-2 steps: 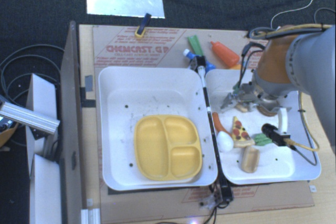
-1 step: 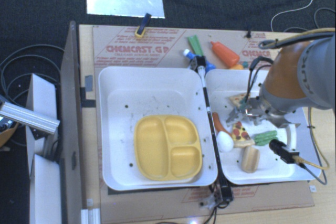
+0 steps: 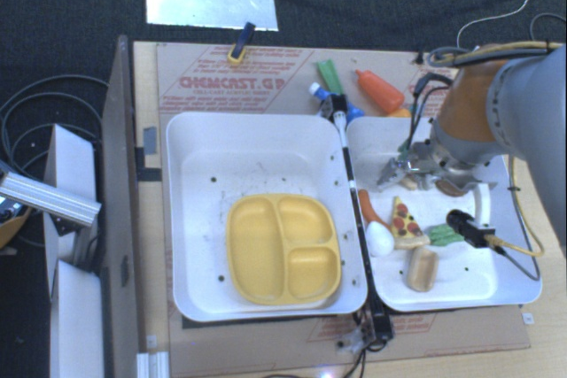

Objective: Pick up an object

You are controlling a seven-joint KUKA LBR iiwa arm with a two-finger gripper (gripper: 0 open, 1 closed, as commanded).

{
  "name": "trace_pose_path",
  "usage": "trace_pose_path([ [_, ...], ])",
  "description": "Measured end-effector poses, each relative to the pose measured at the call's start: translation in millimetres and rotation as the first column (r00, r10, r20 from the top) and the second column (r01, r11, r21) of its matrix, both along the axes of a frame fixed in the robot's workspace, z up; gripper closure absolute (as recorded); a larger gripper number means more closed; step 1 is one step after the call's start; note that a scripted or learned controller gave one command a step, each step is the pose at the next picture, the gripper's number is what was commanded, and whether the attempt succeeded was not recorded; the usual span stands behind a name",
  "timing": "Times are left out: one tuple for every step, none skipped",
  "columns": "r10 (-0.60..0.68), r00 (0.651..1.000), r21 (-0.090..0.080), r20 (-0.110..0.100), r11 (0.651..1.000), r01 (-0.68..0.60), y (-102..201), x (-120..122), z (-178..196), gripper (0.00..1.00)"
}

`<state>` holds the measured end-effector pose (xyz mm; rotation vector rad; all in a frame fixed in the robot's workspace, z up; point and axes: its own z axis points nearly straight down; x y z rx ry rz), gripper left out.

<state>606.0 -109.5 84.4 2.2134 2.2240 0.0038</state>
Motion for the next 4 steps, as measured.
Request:
trace_pose_path([
  [-0.005, 1.0, 0.002, -0.008, 1.0, 0.005, 4, -62, -1, 0.0],
  [0.0, 1.0, 0.0, 0.003, 1.0, 0.0, -1, 5, 1, 0.0],
  [-0.005, 1.0, 0.0, -0.001, 1.0, 0.005, -35, 10, 1, 0.0],
  [-0.004, 1.0, 0.003, -0.009, 1.0, 0.004, -8, -49, -1, 0.0],
])
